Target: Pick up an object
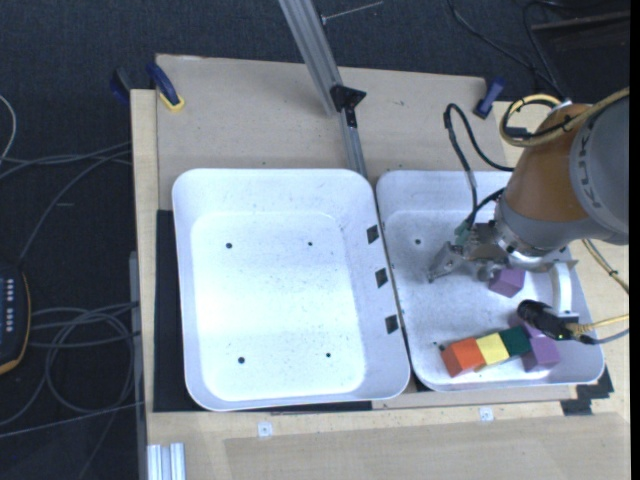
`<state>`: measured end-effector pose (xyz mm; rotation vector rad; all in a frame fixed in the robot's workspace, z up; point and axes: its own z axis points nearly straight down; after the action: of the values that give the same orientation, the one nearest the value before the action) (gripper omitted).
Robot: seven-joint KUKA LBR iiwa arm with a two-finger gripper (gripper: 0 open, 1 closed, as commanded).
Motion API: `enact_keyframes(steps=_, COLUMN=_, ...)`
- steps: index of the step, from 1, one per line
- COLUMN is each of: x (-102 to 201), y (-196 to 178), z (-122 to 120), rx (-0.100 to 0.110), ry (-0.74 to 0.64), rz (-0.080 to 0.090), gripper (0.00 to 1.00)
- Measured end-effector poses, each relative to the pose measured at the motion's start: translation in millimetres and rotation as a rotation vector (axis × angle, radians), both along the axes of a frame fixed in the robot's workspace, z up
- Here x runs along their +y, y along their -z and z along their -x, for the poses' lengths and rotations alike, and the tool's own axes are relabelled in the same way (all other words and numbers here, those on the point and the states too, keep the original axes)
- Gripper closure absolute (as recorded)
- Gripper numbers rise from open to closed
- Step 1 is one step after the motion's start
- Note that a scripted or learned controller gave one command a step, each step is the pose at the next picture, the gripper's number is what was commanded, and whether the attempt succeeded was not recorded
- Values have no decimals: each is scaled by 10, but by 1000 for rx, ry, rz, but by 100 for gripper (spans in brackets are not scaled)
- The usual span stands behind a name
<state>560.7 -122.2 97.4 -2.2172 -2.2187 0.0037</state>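
Observation:
In the right bin [420, 203] my gripper [446, 261] hangs low over the bin's middle, pointing left, with the grey and orange arm [545, 183] behind it. A small purple block [507, 281] lies just right of the gripper, beside the wrist. Near the bin's front edge lies a row of joined blocks [487, 351], orange, yellow and green, with another purple block [543, 352] at its right end. The white floor under the gripper's tip is bare, and I see nothing held in it.
The left bin [270, 283] stands beside the right one, with small black clips [380, 276] along the shared wall. A metal pole [315, 43] slants over the bench at the back. A black cable [462, 148] loops over the right bin's rear, and a black part [535, 315] sticks out below the wrist.

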Motion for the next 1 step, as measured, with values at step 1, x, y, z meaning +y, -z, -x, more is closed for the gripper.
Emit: enact_keyframes(steps=1, x=1, y=-130, z=-14, rx=-6, ry=0, rz=0, gripper=100)
